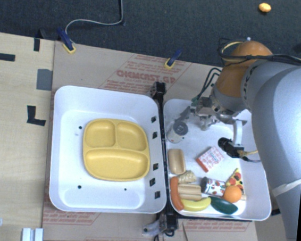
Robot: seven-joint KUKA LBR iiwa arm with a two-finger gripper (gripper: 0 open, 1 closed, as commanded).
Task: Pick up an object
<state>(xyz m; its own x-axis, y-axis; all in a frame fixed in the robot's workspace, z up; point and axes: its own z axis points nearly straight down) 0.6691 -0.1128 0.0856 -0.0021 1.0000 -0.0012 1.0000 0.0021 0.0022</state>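
Light wooden counter (9, 145) under everything, with a cardboard sheet (129, 72) on top and dark carpet (151, 10) beyond the far edge. Small orange ball (264, 7) way out on that carpet.

Taking the right bin (254, 200) as the landmark: left bin (66, 135) butted right up against its left wall, holding a yellow divided plate (117, 149). Grey arm (284, 120) looming over the bin's right side, orange band (240, 68) above the far edge.

Pincer (185, 122) down in the bin's far-left corner, close to the dividing wall. Can't tell how far apart the fingers are or whether anything's in there, too small and cluttered to read.

Rest of the stuff piled along the bin's near side, well apart from the pincer: tan bread piece (176, 160) by the left wall, red-and-white box (211, 158) mid-bin, banana (196, 204), orange fruit (233, 194), green veggie (223, 206) and pizza slice (235, 178) toward the near-right corner.
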